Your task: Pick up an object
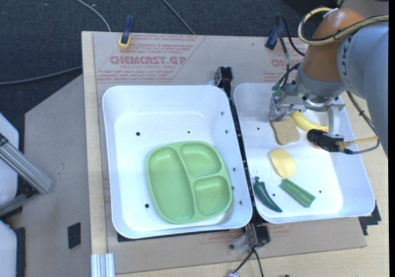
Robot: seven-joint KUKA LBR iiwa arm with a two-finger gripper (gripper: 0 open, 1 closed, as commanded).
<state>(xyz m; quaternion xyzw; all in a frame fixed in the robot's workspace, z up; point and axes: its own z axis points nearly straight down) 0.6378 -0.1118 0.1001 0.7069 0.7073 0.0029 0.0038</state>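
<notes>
Dark carpet surrounds the desk point(92, 146). In the right bin point(345, 208), the tool point(285, 111) hangs just above a tan bread slice point(286, 132); its grip state can't be told. That slice looks light, stiff and flat, best pinched across its edges.

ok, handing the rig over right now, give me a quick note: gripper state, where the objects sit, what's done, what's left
Gripper: low in the right white bin, at its far end, directly over the tan bread-like slice; cannot tell whether it grips anything.
Objects, all in the right bin: yellow banana beside the slice, pale yellow oval piece mid-bin, dark green pepper and lighter green stick-shaped vegetable near the front.
Left white bin: green divided plastic tray.
Done: nothing visibly lifted.
Left: grasp and lift one object.
</notes>
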